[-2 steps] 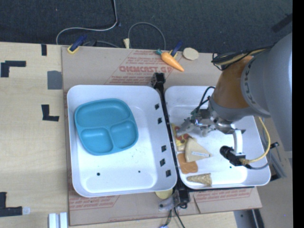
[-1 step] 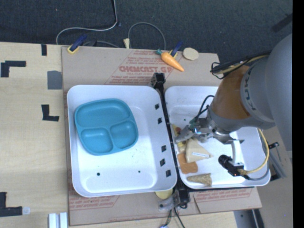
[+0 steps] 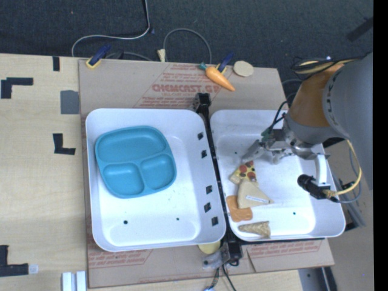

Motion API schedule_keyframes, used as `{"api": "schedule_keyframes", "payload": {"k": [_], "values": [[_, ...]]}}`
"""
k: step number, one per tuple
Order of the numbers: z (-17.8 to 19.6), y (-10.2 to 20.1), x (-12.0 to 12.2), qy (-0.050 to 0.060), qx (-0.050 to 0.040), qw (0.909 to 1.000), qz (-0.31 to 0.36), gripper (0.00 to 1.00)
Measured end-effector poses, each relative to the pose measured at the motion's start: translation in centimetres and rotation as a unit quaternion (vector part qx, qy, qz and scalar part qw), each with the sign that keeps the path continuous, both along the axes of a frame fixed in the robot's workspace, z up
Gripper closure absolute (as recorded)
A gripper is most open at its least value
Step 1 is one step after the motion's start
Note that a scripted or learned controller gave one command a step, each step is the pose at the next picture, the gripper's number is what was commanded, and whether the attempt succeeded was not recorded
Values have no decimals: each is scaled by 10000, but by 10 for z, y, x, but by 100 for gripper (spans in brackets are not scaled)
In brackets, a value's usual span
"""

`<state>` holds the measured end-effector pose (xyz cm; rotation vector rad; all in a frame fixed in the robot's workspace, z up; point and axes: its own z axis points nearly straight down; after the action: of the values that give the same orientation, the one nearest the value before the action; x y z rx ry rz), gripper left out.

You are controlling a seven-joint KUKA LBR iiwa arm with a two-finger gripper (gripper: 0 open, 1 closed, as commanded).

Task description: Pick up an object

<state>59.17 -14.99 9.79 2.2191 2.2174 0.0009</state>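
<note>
The right bin (image 3: 291,223) holds several toy foods. A pizza slice (image 3: 245,173) lies near its middle, with a pale wedge (image 3: 252,196) just below it. An orange piece (image 3: 237,210) sits by the bin's left wall, and a tan wedge (image 3: 256,228) lies at the front edge. My gripper (image 3: 254,153) hangs low over the right bin, just above and to the right of the pizza slice, reaching in from the right. Nothing is seen held in it.
In the left bin (image 3: 109,223) lies a blue divided plate (image 3: 136,160). A toy carrot (image 3: 219,79) and a beige disc (image 3: 244,69) rest on the cardboard behind the bins. The grey arm with its orange band (image 3: 312,99) covers the right bin's far right side.
</note>
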Motion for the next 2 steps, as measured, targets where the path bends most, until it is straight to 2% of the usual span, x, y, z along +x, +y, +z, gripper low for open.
{"api": "schedule_keyframes", "payload": {"k": [1,2], "values": [[-11,34,-19,-19,-18,10000,14,0],[0,32,-18,-28,-17,10000,4,100]]}}
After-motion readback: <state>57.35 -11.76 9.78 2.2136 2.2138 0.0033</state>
